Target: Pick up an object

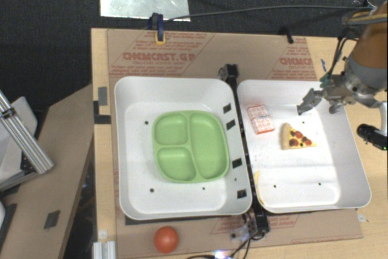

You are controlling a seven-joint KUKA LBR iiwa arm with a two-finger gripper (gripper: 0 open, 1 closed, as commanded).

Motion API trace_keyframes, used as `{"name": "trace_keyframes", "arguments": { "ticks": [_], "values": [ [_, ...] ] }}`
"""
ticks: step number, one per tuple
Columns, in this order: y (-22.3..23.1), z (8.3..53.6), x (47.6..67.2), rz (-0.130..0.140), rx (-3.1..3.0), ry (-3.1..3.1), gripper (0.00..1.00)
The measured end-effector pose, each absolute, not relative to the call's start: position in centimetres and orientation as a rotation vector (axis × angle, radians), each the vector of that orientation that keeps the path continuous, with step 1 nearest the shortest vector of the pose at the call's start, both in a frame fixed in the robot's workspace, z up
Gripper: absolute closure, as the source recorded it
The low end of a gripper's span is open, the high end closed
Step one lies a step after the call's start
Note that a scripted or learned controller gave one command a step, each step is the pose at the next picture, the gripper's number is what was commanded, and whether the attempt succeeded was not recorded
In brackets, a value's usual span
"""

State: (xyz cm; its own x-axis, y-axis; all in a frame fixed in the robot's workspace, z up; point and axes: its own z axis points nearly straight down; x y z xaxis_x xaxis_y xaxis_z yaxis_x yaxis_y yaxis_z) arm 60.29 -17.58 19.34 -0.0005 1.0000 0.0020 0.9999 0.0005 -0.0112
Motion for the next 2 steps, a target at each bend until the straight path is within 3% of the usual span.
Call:
{"name": "trace_keyframes", "arguments": {
  "ticks": [1, 2],
  "values": [
    [-17.5, 20.1, 60.6, -0.001, -2.219, -2.226, 0.0],
    [-17.0, 15.8, 60.8, 0.001, -2.214, -2.228, 0.0]
  ]
}}
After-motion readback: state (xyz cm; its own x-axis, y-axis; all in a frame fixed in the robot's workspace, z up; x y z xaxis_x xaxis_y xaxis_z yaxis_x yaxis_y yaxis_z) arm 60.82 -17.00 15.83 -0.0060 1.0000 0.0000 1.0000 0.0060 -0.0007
